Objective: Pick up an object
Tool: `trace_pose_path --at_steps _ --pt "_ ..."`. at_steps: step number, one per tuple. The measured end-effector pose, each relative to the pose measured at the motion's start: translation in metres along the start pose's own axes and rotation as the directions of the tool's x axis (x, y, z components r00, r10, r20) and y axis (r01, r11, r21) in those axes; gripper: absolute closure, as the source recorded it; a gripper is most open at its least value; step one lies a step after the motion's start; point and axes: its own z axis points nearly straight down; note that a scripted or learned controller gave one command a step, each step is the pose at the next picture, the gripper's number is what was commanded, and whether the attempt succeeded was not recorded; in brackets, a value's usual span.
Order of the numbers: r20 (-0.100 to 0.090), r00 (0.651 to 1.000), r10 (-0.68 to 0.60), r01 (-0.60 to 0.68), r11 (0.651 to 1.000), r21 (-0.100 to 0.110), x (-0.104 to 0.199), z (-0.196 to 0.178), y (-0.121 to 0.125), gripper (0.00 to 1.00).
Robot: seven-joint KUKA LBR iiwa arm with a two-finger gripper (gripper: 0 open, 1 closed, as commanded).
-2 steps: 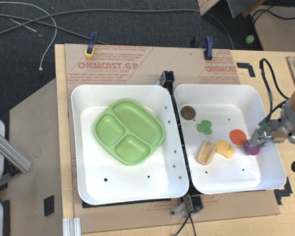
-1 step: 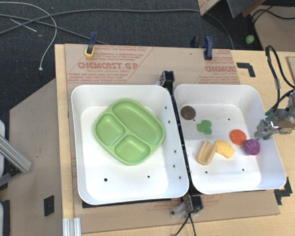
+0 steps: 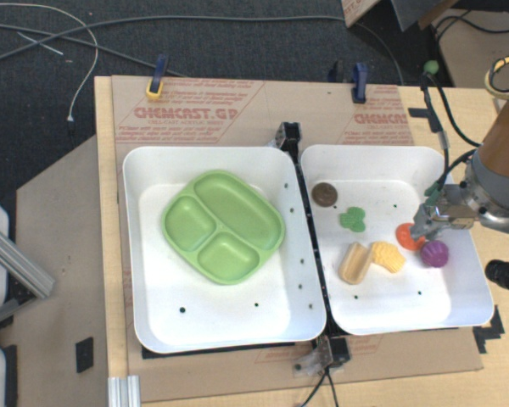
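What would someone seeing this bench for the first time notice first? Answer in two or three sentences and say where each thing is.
The big green divided plate stands out first, lying alone in the left bin. Next comes the cluster of small toy foods in the right bin: a brown disc, a green piece, a tan piece and a yellow one. At that bin's right side the gripper is down by an orange piece and a purple one.

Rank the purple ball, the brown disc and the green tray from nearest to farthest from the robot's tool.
1. Small purple ball, right bin, just beside the tool.
2. Round brown disc, right bin's far left corner.
3. Green plastic divided tray, left bin.
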Motion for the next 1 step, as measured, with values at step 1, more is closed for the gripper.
trace_pose_path --at_steps 1 --pt "-0.001 1.000 0.001 -0.001 1.000 0.004 0.0477 0.0078 -0.0081 1.00"
